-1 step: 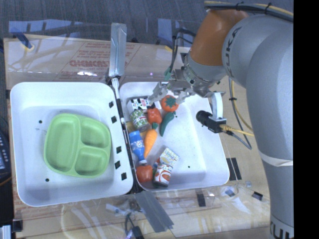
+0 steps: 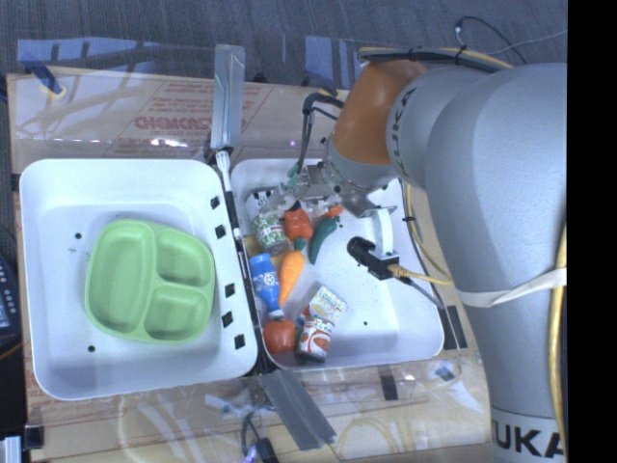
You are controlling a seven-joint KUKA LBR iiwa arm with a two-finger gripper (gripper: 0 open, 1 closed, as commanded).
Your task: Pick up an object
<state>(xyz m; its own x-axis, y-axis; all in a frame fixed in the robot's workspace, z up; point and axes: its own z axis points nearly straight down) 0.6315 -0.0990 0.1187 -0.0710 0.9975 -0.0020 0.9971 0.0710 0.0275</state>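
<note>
The arm (image 2: 482,181) covers the right bin's (image 2: 415,331) far right corner and runs off the picture's lower edge. The claw (image 2: 299,196) is too cluttered to make out. Small items (image 2: 275,225) heaped beneath it overlap, their labels unreadable. The table's (image 2: 96,104) left end is cropped.

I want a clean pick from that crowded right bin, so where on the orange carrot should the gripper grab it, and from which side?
Probably take the orange carrot across its thick middle, coming straight down from above. It lies flat and slanted, tapering toward its lower end, so the middle gives the widest hold. Closing across its width is tight: the blue bottle lies right along its left side, while its right side faces bare right bin floor.
</note>
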